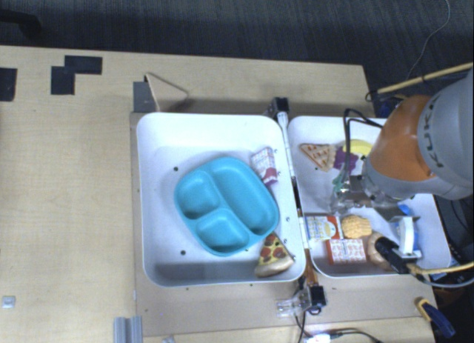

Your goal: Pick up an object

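My gripper (349,199) hangs low over the middle of the right bin (315,130), under the grey arm with its orange band. Just below it lie a round tan cracker (357,225) and a red and white box (337,239). Behind it, towards the bin's far side, are a triangular pizza slice (318,155), a purple toy (344,160) and a yellow toy (361,147), partly covered by the arm. I see nothing held in the gripper.
The left bin (159,186) holds a blue divided plate (226,204), a second pizza slice (274,254) at its front right corner and a small packet (264,164) by the dividing wall. The arm covers the right bin's right side.
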### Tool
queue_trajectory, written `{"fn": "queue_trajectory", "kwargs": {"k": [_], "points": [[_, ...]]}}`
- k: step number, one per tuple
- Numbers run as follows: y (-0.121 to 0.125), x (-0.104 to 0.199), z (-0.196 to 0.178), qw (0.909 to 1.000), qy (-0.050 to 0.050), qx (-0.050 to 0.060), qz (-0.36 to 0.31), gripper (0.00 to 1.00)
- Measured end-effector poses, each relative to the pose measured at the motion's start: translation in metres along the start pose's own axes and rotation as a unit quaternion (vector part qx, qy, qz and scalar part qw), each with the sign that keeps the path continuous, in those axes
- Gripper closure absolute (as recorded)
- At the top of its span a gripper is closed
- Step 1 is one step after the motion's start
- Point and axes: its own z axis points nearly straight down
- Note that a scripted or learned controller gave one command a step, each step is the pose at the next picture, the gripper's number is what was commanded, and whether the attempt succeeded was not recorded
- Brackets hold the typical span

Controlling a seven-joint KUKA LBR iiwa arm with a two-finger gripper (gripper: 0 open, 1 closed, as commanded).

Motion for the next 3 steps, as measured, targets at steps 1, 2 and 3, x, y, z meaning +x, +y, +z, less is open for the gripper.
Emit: {"fn": "queue_trajectory", "kwargs": {"k": [1,2,3], "points": [[0.000,0.000,0.000,1.0000,0.000,0.000,0.000,0.00],[-0.013,-0.003,0.011,1.0000,0.001,0.001,0.001,0.00],[-0.011,-0.003,-0.001,1.0000,0.000,-0.002,0.000,1.00]]}}
